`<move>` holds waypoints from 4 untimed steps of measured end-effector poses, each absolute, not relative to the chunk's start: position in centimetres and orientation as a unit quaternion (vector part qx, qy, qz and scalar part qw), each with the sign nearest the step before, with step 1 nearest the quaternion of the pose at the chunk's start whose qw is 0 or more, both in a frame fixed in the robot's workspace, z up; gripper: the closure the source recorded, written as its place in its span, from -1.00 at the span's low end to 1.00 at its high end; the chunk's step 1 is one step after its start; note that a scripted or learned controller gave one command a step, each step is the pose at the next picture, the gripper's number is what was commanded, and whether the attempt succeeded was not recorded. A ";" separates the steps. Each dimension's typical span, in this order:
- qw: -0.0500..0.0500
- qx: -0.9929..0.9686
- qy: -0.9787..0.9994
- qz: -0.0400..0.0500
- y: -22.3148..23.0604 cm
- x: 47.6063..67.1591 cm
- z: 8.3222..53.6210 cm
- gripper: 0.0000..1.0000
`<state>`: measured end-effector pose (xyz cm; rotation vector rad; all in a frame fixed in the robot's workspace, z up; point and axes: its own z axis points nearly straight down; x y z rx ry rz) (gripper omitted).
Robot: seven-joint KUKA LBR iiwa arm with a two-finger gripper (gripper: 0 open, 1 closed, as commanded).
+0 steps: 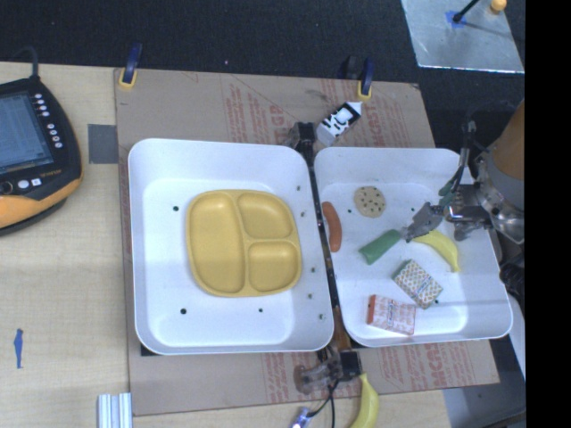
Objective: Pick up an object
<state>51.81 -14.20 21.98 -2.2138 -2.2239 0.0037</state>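
Note:
The right bin [500, 324] holds several small objects: a yellow banana [443, 250], a green wedge [382, 244], a round cookie [369, 201], a brown sausage [333, 226], a patterned box [417, 283] and a red-and-white packet [391, 315]. My gripper [442, 224] reaches in from the right and hangs low over the banana's upper end. It is open, with one finger toward the green wedge and the other on the banana's right side. Nothing is held between them.
The left bin [152, 319] carries a yellow divided plate [244, 242]. A control pendant [31, 154] lies on the bench at far left. A black-and-white object [340, 120] sits behind the bins, and another banana [366, 405] lies in front of them.

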 end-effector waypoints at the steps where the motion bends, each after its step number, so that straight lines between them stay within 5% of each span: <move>1: 0.002 -0.705 -0.709 0.003 -10.1 56.7 15.6 -1.00; 2: 0.002 -0.705 -0.709 0.002 -15.2 55.8 9.1 -1.00; 3: 0.001 -0.705 -0.710 0.002 -9.7 61.5 9.2 -1.00; 4: 0.001 -0.706 -0.709 0.001 -12.7 65.6 9.2 -1.00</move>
